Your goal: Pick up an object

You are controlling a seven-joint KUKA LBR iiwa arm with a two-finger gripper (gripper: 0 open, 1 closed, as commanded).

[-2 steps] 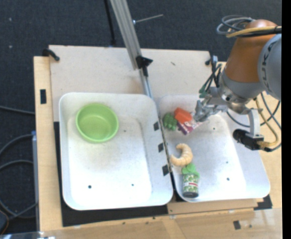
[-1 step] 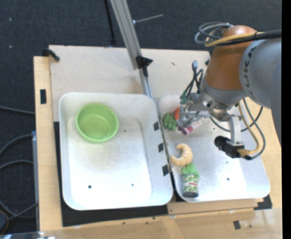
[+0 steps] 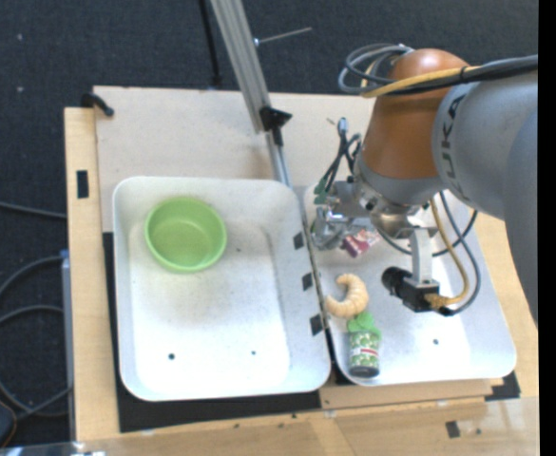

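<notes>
My gripper [image 3: 335, 224] hangs low over the far left part of the right bin [image 3: 468, 350], under the orange band of the arm [image 3: 412, 112]. A small pink and dark red object [image 3: 359, 245] lies right beside the gripper's tip, partly hidden by it. A tan croissant-shaped piece [image 3: 348, 294] lies just in front of that. A green can with a patterned label [image 3: 363, 346] rests at the bin's near left corner. In the left bin [image 3: 211, 350], a light green bowl [image 3: 185, 235] stands at the far left.
A black part with yellow cable [image 3: 409, 289] hangs from the wrist over the middle of the right bin. A slanted metal pole [image 3: 249, 74] rises behind the bins. The divider between the bins [image 3: 314, 293] runs close to the gripper.
</notes>
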